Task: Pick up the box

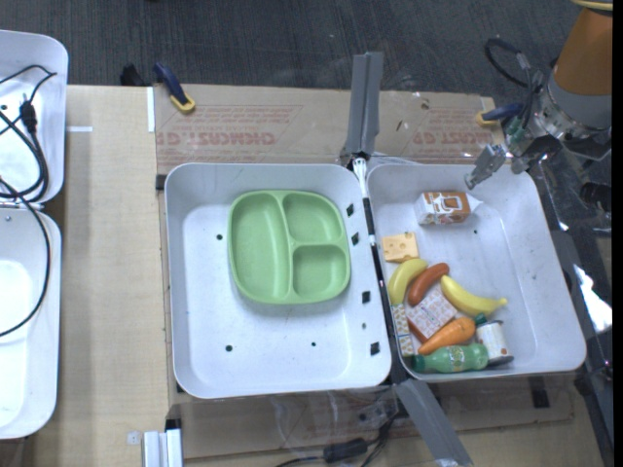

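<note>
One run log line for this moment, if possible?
end effector: over right bin's far edge | box: lying in right bin, not held | plate: left bin

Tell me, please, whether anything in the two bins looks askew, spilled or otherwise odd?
Nothing looks spilled or damaged. The box lies on its side, apart from the toy food heaped in the near corner of the right bin. The green plate sits slightly rotated in the left bin.

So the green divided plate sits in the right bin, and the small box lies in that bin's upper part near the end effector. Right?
Not quite. The camera view shows the green divided plate in the left bin. The rest holds: the small box lies in the upper part of the right bin, near the end effector.
</note>
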Robot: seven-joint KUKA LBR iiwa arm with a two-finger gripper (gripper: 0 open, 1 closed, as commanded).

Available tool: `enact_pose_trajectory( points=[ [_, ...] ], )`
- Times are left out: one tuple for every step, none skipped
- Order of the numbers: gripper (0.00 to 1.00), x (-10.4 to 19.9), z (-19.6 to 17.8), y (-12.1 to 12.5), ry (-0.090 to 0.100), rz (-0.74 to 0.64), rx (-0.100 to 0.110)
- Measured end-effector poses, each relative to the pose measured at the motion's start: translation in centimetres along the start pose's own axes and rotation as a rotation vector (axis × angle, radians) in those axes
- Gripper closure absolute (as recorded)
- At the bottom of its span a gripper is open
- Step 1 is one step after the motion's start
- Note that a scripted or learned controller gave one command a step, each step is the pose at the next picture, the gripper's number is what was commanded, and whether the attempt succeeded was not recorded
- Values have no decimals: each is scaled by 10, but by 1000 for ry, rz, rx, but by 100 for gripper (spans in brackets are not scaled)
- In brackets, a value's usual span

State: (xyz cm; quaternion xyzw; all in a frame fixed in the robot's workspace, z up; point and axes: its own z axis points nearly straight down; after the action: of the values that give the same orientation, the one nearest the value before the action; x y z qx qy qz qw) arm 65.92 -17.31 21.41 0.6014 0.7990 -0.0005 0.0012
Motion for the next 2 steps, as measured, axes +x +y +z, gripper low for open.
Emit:
enact_pose_trajectory(
  points=[
    [0, 47, 98, -21, 3, 27, 3],
    [0, 48, 110, 11, -3, 266, 10]
  ],
)
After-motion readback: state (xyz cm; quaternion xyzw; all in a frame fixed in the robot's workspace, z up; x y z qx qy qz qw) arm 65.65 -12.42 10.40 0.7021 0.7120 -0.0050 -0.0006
